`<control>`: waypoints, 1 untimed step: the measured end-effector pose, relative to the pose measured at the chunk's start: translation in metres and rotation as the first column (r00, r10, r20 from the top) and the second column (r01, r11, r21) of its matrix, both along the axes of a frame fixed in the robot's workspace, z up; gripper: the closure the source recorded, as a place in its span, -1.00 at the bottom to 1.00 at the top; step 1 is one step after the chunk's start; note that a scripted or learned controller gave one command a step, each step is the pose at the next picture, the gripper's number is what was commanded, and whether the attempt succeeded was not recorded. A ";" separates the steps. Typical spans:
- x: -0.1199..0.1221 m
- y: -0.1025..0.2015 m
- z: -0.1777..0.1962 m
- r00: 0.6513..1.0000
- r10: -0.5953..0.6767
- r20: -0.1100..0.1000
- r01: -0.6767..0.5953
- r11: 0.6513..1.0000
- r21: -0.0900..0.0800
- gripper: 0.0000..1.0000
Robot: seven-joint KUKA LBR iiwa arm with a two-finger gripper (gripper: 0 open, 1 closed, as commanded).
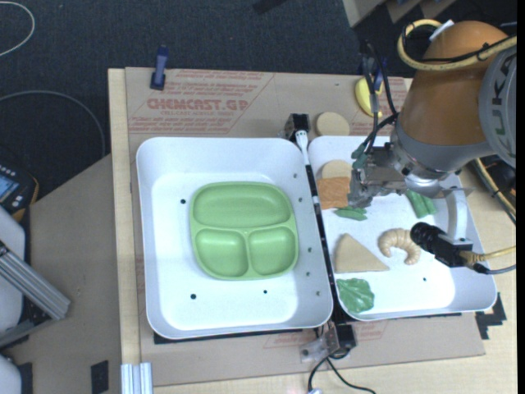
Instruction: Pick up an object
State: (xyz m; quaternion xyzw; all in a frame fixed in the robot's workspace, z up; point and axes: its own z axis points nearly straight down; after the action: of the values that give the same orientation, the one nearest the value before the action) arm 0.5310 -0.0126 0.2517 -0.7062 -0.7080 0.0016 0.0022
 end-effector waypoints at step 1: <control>-0.055 0.063 -0.038 1.000 0.001 -0.004 -0.001 1.000 0.001 1.00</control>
State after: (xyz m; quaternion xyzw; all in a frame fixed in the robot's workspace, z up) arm 0.4762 0.0502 0.2136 -0.7058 -0.7084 0.0025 0.0040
